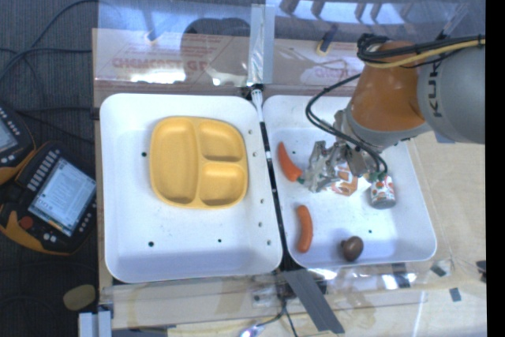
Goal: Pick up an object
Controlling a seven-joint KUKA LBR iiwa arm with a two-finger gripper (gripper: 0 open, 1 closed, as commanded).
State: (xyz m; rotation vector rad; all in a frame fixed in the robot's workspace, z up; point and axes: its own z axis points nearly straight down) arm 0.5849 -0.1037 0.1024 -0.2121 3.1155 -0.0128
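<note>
My gripper [325, 168] hangs low in the right bin [410, 237], under the orange wrist band. Its metal fingers [317, 166] reach down beside a crumpled white and orange wrapper [345, 184], which lies right against them. An orange sausage-like piece [287, 161] lies just left of the gripper. A second orange piece [304, 227] rests nearer the front. A small can [382, 192] with a red label lies to the right of the wrapper. A dark brown round object [352, 248] sits at the bin's front.
The left bin [126, 241] holds a yellow divided plate [199, 161]. A clear plastic wall [260, 43] stands behind both bins. Black cables loop from the arm over the right bin's back. A handheld controller [49, 193] lies off the bench at the left.
</note>
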